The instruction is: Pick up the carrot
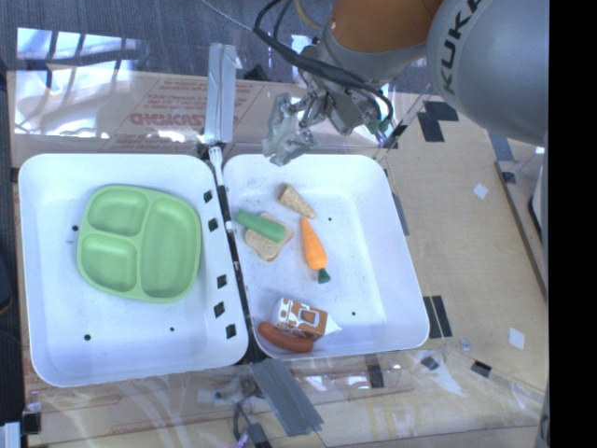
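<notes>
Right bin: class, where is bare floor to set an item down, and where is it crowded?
The right bin has bare floor between the carrot and its right wall. Its left half is crowded: cone, bread slice, green stick, box, sausage.

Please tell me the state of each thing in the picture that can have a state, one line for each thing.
Carrot: lying flat in the right bin, not gripped.
Gripper: above the right bin's far rim, holding nothing.
Green divided plate: right side up in the left bin.
Green stick: lying across the bread slice.
Sausage: lying by the near rim, touching the small carton.
</notes>
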Controlling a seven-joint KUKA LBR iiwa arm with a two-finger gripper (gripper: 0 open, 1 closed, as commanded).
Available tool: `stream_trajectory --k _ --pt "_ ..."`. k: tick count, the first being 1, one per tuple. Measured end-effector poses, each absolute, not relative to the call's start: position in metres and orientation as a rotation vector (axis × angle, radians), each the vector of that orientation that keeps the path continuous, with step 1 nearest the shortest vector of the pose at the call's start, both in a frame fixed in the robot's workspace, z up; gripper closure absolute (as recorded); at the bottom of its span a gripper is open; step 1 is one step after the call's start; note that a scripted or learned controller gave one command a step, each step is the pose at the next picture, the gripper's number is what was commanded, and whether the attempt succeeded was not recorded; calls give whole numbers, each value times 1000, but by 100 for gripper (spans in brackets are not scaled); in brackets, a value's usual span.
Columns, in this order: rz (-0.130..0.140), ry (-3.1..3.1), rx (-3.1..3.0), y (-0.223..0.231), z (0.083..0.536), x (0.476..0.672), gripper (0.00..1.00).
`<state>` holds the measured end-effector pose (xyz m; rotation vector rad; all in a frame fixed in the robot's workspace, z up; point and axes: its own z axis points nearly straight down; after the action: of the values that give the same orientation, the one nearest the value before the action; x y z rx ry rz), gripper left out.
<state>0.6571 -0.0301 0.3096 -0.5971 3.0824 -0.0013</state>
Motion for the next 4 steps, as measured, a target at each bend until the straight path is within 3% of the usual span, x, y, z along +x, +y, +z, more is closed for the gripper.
stream_trajectory --k 3,4 --pt "0 3124 -337 -50 272 657 100" --pt "-1 3128 -249 -31 281 657 100"
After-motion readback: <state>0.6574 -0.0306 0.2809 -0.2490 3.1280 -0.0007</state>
